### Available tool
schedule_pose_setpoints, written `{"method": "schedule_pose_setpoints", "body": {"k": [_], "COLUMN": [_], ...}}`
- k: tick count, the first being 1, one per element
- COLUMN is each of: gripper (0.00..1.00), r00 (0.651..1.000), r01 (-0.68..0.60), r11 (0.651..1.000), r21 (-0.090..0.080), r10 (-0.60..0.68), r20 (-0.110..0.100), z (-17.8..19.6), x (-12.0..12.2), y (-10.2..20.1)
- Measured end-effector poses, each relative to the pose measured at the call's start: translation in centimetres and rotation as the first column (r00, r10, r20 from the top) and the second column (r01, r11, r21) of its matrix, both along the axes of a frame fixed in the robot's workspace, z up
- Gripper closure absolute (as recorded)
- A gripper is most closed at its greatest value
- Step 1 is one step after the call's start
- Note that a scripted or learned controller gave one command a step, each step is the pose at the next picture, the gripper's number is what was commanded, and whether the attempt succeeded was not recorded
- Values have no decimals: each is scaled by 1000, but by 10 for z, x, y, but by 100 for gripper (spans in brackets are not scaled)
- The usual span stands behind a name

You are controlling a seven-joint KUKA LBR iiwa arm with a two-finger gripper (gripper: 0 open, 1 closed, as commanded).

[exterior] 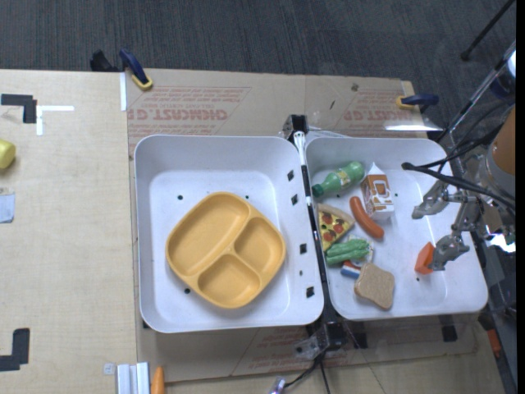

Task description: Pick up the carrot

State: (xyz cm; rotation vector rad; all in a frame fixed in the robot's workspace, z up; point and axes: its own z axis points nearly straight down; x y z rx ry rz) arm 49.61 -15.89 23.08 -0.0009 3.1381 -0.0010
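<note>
Carrot, a short orange piece, is seen at the right side of the right-hand bin, on the white floor close to the right wall. The gripper is poised over that same side of the bin, its metal fingers spread apart, one fingertip just beside the carrot and the other well above it in the picture; nothing is held between them. The carrot is judged to be not yet grasped.

Several risks are apparent. With only one finger near the carrot, it may be pushed aside rather than clamped if the fingers are brought together as they stand, and the piece may be driven against the bin wall, where little room is left for a finger. A smooth, tapered body may also be squeezed out of the grip.

Confusion with the red sausage lying further left is thought unlikely, since it is kept well apart, beside the small carton, the green bottle, the pizza slice, the green vegetable and the bread slice. The yellow divided plate is left in the left-hand bin.
</note>
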Motion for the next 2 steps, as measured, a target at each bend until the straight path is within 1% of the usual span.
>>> {"method": "schedule_pose_setpoints", "body": {"k": [1,2], "gripper": [0,0], "r00": [998,981], "r01": [58,195], "r11": [998,981], "r21": [-1,1], "r10": [-58,-195], "r20": [7,0], "z": [186,20], "x": [23,-11], "y": [52,133]}}
